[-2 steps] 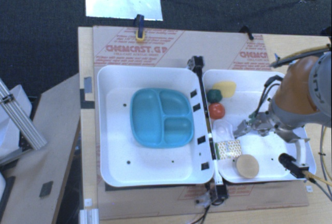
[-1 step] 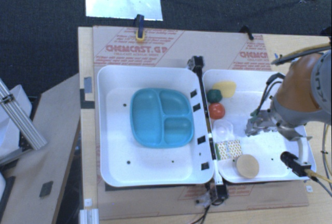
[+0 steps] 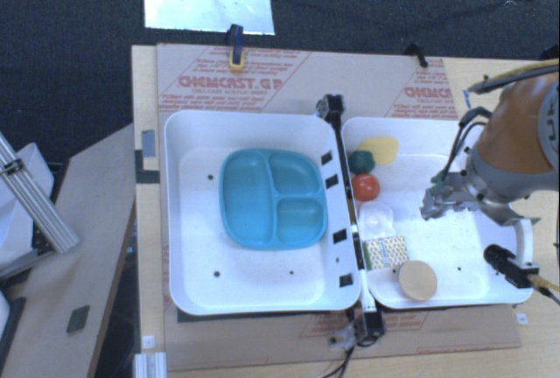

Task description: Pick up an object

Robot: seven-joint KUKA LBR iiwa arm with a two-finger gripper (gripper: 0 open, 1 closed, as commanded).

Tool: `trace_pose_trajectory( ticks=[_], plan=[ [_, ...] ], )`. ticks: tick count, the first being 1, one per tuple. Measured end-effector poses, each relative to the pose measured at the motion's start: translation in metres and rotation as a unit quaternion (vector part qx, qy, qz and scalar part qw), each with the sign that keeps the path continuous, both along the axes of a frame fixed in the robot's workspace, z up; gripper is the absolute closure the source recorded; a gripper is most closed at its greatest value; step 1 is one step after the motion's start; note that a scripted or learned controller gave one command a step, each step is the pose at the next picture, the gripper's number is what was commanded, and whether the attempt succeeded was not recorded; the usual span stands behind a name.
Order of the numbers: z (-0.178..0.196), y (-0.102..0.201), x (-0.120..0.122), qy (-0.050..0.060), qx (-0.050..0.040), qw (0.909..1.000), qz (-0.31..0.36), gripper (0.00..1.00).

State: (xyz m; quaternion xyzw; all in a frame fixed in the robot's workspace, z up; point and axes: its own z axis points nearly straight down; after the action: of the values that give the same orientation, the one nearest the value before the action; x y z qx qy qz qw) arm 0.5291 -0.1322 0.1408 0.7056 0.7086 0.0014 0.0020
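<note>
Grey arm point(image 3: 525, 140) cut off at right, fingers point(image 3: 435, 203) blurred, grip state unclear, above right bin point(image 3: 455, 293)

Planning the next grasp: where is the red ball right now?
The red ball lies in the right bin, near the divider, just below the green ball and above a clear packet.

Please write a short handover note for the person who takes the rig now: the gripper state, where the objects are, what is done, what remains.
Gripper: over the right bin, nothing visibly in it; finger state unclear.
Right bin, along its left side: yellow piece, green ball, red ball, clear packet, patterned block, round wooden disc.
Left bin: blue divided tray.
Done: no pick yet.
Left: grasp and lift one object.
</note>
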Motion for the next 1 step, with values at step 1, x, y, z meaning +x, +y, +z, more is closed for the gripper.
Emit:
trace_pose_trajectory(
  ticks=[1],
  plan=[
    [0.0478, 0.0052, -0.0051, 0.000, -0.0001, 1.0000, 0.000, 1.00]
  ],
)
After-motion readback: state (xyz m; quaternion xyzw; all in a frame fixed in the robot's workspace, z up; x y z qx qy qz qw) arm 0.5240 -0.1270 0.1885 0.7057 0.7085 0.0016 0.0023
